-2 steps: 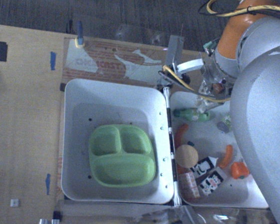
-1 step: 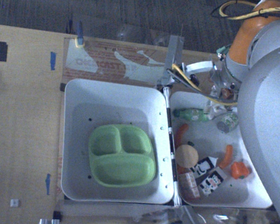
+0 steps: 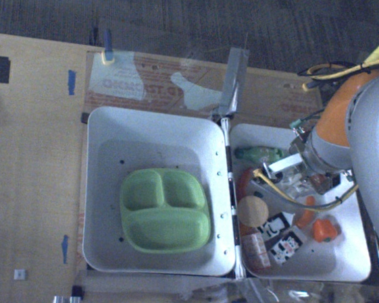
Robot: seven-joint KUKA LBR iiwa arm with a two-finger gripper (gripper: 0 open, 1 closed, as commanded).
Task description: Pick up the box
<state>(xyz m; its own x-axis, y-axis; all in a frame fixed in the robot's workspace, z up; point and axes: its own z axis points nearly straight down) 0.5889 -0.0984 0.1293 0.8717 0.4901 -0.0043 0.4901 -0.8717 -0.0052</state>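
The tool (image 3: 293,183) hangs over the right bin (image 3: 356,268); its opening cannot be told. The box (image 3: 279,236) lies just below it, the green tray (image 3: 164,210) well left.

Two white bins (image 3: 99,171), one green tray (image 3: 164,210).

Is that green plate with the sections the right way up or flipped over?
Right way up: the green plate shows its three hollow sections facing upward.

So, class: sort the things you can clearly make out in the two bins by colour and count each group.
Green: 2, the divided plate and a packet
Orange: 1, a small toy
Tan: 1, a ball
Black-and-white: 2, boxes
Reddish: 1, a packet
Total: 7
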